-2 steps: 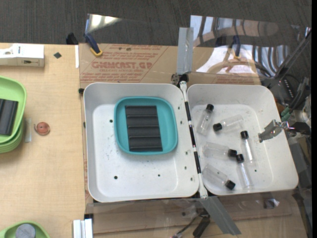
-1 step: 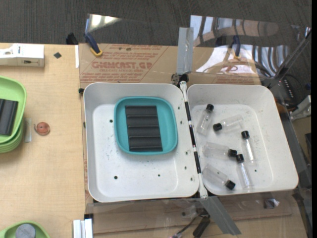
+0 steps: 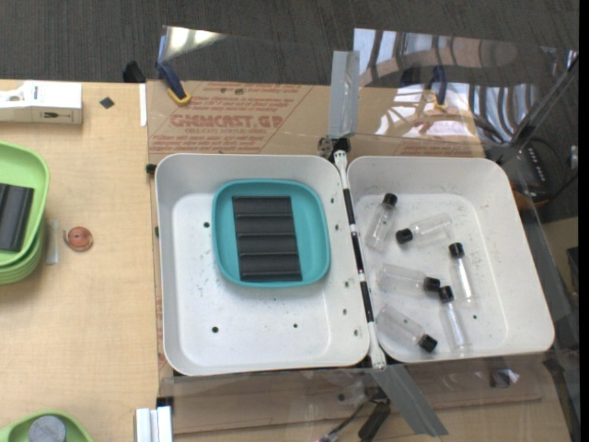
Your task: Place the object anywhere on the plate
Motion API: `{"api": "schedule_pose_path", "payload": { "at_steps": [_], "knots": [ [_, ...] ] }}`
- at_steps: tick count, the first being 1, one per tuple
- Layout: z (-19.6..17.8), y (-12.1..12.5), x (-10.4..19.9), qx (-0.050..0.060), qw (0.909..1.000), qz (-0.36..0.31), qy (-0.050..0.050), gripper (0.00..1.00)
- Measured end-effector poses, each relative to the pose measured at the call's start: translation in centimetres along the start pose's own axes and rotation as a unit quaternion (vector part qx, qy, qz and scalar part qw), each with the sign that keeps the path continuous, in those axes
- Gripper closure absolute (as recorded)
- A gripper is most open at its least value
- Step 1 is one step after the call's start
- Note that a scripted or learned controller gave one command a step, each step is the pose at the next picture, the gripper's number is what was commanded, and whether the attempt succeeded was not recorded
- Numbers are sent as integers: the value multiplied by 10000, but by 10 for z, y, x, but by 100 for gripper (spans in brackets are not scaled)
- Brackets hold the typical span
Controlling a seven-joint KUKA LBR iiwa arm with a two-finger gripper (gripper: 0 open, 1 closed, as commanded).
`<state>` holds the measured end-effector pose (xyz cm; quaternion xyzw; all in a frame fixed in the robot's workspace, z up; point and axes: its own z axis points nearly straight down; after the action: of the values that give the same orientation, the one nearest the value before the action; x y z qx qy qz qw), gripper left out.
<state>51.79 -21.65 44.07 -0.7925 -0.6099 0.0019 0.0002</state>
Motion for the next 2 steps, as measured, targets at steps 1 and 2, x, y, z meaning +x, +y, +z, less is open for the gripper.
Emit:
{"api": "schedule_pose_path", "payload": {
  "at_steps": [1, 2],
  "knots": [
    [1, 27, 7, 2, 9984, 558, -1, 0],
    [1, 54, 16, 5, 9935, 1139, 0, 0]
  ]
}}
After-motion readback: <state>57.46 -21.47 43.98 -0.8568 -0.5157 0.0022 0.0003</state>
